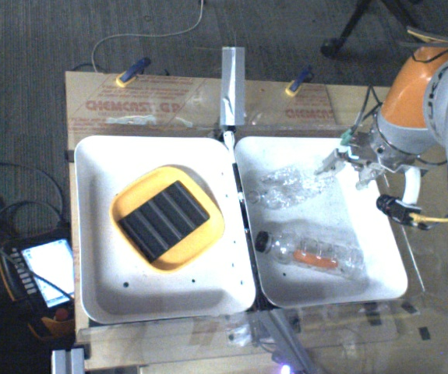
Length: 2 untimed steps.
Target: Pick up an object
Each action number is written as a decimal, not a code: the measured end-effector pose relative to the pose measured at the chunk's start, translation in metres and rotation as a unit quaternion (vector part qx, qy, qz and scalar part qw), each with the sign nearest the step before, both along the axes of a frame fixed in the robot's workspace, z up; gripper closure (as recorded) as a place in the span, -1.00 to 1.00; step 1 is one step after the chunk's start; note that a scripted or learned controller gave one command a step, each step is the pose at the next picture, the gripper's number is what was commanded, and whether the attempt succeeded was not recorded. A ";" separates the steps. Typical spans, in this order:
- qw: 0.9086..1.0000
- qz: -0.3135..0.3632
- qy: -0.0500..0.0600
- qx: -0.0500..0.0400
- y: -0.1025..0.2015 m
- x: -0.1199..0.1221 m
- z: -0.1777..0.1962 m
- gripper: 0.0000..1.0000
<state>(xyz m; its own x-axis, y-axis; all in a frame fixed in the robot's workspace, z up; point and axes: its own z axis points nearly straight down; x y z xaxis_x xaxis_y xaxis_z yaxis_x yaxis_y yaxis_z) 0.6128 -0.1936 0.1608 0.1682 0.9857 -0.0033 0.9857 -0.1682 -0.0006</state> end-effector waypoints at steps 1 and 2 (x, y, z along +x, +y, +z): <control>0.997 0.080 -0.003 -0.001 0.056 -0.003 -0.065 -1.00; 0.990 0.143 0.001 0.002 0.034 0.022 -0.067 -1.00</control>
